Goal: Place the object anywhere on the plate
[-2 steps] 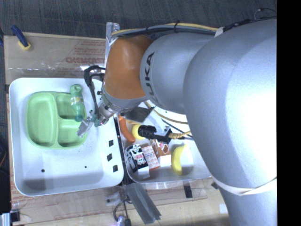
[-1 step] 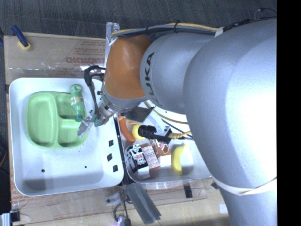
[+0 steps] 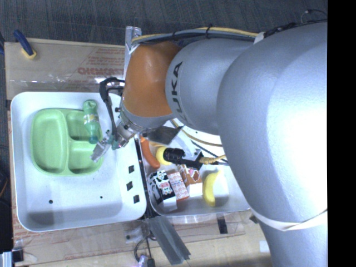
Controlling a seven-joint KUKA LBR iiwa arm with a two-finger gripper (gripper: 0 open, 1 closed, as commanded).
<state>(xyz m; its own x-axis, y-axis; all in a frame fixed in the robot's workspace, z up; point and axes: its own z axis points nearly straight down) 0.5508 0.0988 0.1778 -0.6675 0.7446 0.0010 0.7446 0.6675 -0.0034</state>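
Arm (image 3: 233, 93) reaching in from right, leaning over left bin (image 3: 67, 204). Gripper (image 3: 105, 146) hovering at right edge of green plate (image 3: 55, 141); finger gap impossible to tell. Green bottle (image 3: 91, 120) lying on plate's right side, just above gripper, seeming apart from it. Right bin (image 3: 233, 204) holding banana (image 3: 209, 188), carton (image 3: 164, 185), other clutter.

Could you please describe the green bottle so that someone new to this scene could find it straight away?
Start at the left white bin, which holds a green divided plate. On the plate's right edge, near the arm's tool, lies a small clear green bottle. It alone is see-through; the plate under it is opaque.
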